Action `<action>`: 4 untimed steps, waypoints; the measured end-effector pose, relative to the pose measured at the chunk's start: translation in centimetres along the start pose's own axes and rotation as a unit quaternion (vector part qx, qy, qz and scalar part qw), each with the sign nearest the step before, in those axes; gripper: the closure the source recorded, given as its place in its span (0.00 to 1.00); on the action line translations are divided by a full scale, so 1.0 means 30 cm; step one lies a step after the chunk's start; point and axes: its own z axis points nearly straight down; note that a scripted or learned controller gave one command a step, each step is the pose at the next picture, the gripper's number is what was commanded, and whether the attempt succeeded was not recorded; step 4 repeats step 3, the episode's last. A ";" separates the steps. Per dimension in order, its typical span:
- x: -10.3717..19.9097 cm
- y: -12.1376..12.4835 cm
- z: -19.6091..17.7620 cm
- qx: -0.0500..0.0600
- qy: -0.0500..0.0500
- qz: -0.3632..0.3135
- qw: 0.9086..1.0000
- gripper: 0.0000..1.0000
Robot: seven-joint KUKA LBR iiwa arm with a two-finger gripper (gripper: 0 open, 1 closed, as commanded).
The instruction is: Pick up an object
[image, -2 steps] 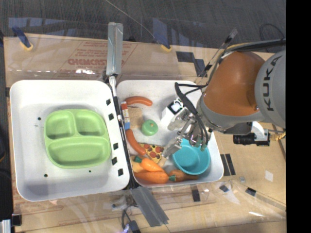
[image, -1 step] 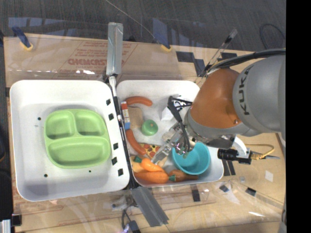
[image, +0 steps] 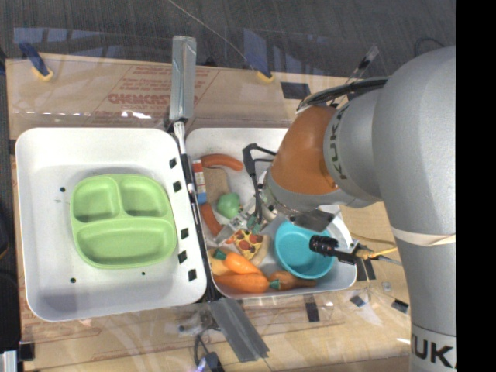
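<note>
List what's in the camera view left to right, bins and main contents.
Left bin → green divided plate → right bin → orange carrots → blue bowl → grey arm.

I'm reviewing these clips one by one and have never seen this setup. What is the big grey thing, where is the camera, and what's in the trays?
One camera looks down at a slant on a bench. The large grey robot arm with an orange band enters from the right and bends over the right white bin. That bin holds toy food: orange carrots, a pizza slice, a green vegetable, a reddish sausage, plus a teal bowl. The left white bin holds a green divided plate. The arm's own body hides the gripper, so any grasp can't be judged.
</note>
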 end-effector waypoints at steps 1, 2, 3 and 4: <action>-0.206 0.007 -0.006 -0.001 -0.001 0.045 0.999 0.00; -0.202 0.013 -0.040 -0.001 -0.001 0.040 0.999 1.00; -0.303 0.278 -0.003 0.001 0.000 0.165 0.986 1.00; -0.303 0.278 -0.003 0.001 0.000 0.165 0.986 1.00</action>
